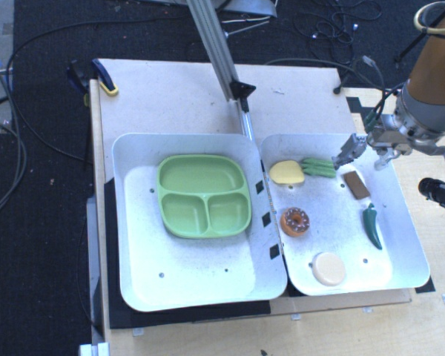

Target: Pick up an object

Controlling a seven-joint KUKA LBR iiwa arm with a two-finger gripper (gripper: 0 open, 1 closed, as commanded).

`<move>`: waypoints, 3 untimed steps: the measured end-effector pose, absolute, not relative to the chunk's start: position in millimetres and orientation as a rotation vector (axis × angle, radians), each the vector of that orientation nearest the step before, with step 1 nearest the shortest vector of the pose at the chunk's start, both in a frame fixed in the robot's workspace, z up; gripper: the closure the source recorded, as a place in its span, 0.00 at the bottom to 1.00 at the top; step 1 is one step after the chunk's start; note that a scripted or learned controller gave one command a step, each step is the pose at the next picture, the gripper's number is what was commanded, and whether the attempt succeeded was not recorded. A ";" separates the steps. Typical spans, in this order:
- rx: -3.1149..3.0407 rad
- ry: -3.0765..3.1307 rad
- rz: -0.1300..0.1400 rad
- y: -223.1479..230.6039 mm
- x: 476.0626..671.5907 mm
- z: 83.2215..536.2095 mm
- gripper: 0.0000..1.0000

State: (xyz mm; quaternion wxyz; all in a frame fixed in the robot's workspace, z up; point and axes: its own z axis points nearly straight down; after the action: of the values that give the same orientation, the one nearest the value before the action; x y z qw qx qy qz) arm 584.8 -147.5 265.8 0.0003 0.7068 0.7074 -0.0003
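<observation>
We are working at the desk (pixel 170 87), where two white bins are sitting side by side. The left bin (pixel 133 273) is holding a green divided plate (pixel 205 196). The right bin (pixel 400 265) is holding the candidates for picking: a yellow piece (pixel 286 173), a green bean pod (pixel 319 168), a brown block (pixel 355 185), a donut (pixel 294 222), a green pepper (pixel 372 227) and a pale round disc (pixel 329 268). They are lying apart from one another, which we judge is leaving room for a grasp.

The end effector (pixel 354 151) is hovering at the upper right of the frame, over the far edge of the right bin, near the brown block and the bean pod. We cannot tell its state, and we are seeing nothing in its grip. We judge the pick is not yet made.
</observation>
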 end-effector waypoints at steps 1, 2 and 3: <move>2.226 2.223 -0.006 -147.0 573.8 212.6 0.00; 2.224 2.223 -0.005 -146.4 580.8 165.7 0.00; 2.226 2.223 -0.005 -150.0 575.7 120.8 0.00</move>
State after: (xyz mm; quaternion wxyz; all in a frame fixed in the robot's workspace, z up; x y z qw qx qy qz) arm 575.7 -150.0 120.8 -0.0019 0.7075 0.7067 -0.0016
